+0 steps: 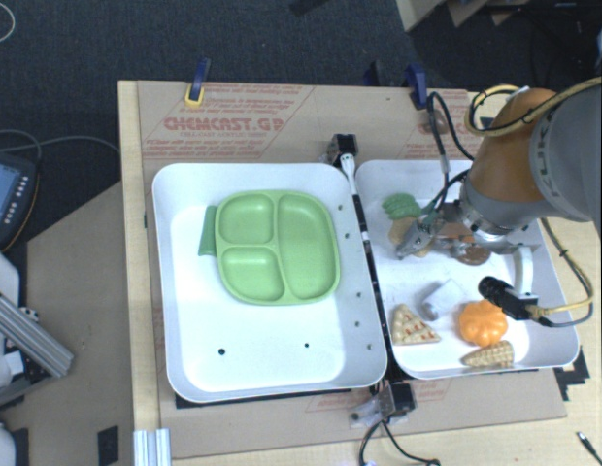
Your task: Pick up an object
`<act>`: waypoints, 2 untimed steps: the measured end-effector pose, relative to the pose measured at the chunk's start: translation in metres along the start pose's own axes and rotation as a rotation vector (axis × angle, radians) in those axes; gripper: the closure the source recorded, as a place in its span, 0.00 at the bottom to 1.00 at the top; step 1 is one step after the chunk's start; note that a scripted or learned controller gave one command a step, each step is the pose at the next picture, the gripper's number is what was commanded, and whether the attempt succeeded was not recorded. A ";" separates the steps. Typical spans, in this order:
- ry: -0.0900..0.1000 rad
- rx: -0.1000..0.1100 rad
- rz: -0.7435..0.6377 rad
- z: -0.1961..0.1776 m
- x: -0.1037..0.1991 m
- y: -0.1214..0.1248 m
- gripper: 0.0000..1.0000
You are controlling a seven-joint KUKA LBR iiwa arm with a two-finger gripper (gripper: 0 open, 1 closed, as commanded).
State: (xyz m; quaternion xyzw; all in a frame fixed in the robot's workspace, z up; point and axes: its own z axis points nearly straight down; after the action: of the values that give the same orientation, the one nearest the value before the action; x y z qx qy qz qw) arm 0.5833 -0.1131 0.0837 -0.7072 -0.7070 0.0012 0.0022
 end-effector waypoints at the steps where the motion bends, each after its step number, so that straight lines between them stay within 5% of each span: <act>1: 0.000 -0.003 0.002 -0.012 0.000 0.001 1.00; 2: -0.003 -0.011 -0.002 -0.074 0.004 0.006 1.00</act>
State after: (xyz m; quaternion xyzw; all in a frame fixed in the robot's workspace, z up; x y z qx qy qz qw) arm 0.5900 -0.1090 0.1576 -0.7066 -0.7076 -0.0019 -0.0027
